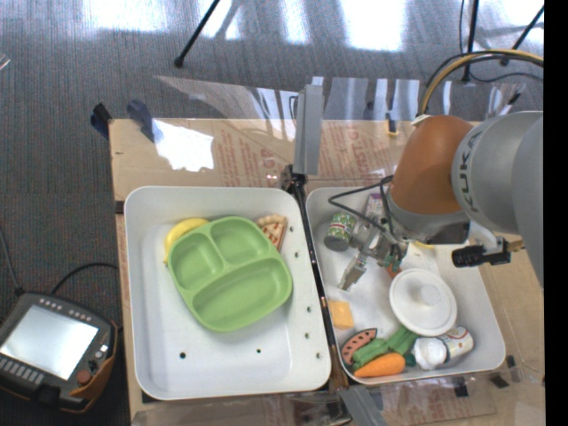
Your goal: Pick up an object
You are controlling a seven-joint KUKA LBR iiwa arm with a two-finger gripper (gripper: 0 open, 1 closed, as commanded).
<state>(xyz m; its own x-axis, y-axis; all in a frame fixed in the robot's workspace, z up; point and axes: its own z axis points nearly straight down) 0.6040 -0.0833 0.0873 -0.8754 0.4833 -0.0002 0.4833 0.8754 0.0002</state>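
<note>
My gripper [369,268] hangs low over the middle of the right bin [493,327], open, with nothing between its fingers [350,276]. A small green-labelled can [338,232] stands just up and left of it. A white round lidded bowl [423,300] sits just right and below. Near the bin's left wall lies a yellow cheese block [341,314]. Along the front edge lie a watermelon slice [358,343], a carrot [380,366], a green vegetable [400,339] and a white cup [432,351].
The left bin [151,344] holds a green divided plate [230,272], with a yellow banana [182,231] and a pizza slice [274,231] tucked behind it. The grey arm with its orange band [432,176] covers the right bin's far right part.
</note>
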